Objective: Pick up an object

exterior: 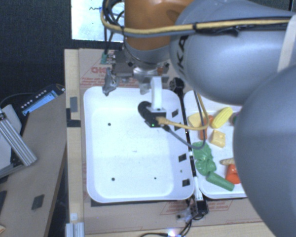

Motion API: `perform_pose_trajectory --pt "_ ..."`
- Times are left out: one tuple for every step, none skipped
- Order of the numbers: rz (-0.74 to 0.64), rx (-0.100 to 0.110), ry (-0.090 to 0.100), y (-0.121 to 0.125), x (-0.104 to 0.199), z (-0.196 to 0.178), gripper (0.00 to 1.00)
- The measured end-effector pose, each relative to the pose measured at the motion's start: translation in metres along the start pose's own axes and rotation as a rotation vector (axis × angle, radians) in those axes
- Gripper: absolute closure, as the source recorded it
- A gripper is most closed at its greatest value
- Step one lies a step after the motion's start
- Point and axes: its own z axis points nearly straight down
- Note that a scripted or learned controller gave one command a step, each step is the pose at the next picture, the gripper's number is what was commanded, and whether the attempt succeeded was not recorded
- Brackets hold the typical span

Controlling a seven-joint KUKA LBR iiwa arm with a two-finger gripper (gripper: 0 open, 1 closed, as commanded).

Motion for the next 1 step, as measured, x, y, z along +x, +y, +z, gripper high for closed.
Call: perform_pose_trajectory --pt "0.002 0.004 -0.005 0.0017 -0.0052 -0.0059 1.0"
